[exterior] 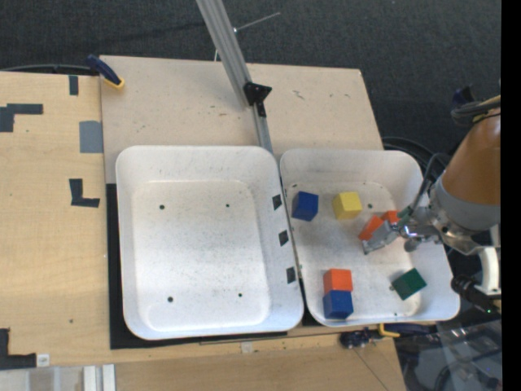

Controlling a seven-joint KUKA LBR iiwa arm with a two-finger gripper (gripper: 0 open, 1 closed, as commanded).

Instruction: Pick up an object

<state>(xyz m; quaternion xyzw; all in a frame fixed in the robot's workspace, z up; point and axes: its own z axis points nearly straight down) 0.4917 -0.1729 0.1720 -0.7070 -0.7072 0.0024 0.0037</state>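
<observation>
Where the arm reaches into the right bin (pixel 407 165), the gripper (pixel 384 233) sits over an orange block (pixel 374 227) whose long axis slants toward upper right. Whether its fingers grip it, I cannot tell. A yellow cube (pixel 348 204) lies near.

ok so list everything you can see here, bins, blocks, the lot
white bins: 2, white, side by side on the bench
blue block: 1, blue, right bin, upper left
yellow block: 1, yellow, right bin, beside the blue one
orange-and-blue block: 1, orange over blue, right bin, front
green block: 1, dark green, right bin, front right
orange block: 1, orange, right bin, at the claw
clamp: 1, blue and yellow, bench's far left corner
arm: 1, grey and orange, right
claw: 1, over right bin
</observation>
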